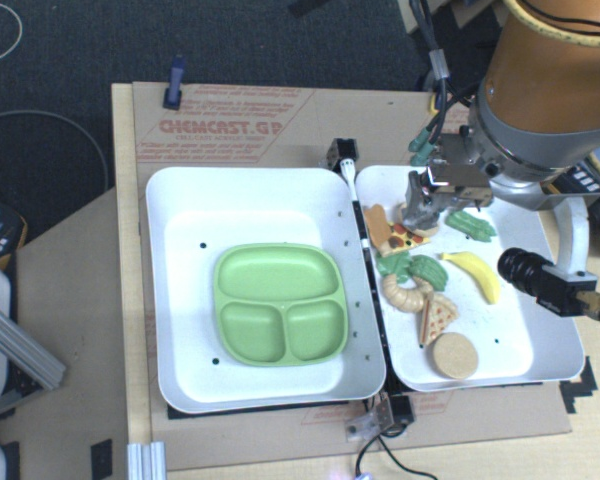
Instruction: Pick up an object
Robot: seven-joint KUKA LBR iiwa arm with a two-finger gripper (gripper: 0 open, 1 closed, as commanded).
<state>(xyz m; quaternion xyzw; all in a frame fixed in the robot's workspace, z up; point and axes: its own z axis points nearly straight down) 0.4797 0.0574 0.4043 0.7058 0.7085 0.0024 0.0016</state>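
Note:
The right white bin (552,353) holds several toy foods. Among them are a yellow banana (477,271), a dark green piece (470,224), a leafy green piece (417,267), a tan curled pastry (408,293), a pizza slice (438,318) and a round tan biscuit (454,355). An orange hot dog (380,226) and a small red and yellow piece (411,236) lie near the bin's left wall. My gripper (419,216) is low over the back left of this bin, right above the red and yellow piece. Nothing shows held between its tips.
The left white bin (175,268) carries a green divided plate (280,303). Both bins rest on a cardboard sheet (220,123). Black clamps (341,153) sit at the seam between the bins. The arm's large body (550,68) looms over the back right.

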